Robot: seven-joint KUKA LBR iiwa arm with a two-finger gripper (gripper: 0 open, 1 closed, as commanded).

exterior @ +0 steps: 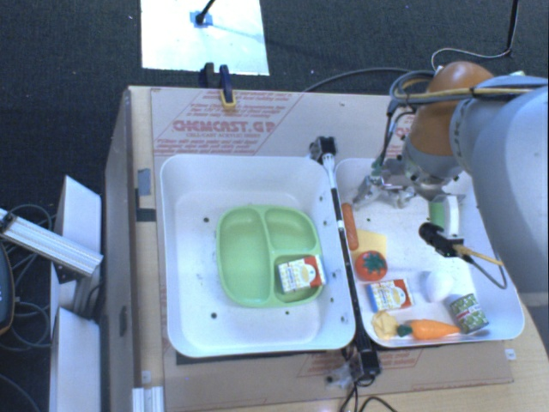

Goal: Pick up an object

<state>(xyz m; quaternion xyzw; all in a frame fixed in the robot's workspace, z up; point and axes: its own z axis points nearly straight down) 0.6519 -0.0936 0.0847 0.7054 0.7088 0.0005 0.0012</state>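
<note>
I am at the approach step: nothing is lifted yet. The pincer (388, 192) sits low over the far end of the right bin (403, 234), above bare white floor, and I see nothing between its tips. From this slanted view I cannot tell whether it is apart or together, because the wrist and its metal housing crowd that spot.

The task names no particular thing, so anything loose will do. The closest candidates lie just nearer the camera than the pincer:
- a red sausage (349, 226) lying along the bin's left wall
- a yellow cheese slice (371, 242) beside the sausage
- a tomato (371, 265) touching the slice's near edge

Farther along the bin are a printed carton (390, 295), a white egg-like lump (439, 283), a green can (468, 312) and a carrot (429, 328) by the near rim. In the left bin (193, 230) a green plate (249, 256) holds another carton (299, 275) in its lower right compartment, well away from the arm.

I judge the tomato the best bet: it is rounded, it stands proud of the floor, and it has room on its right side. The next move calls for shifting the pincer toward the camera until it is centred over the tomato, then opening it wide and descending straight. The sausage hugs the wall and the cheese lies flat, so both look like poor grips.
</note>
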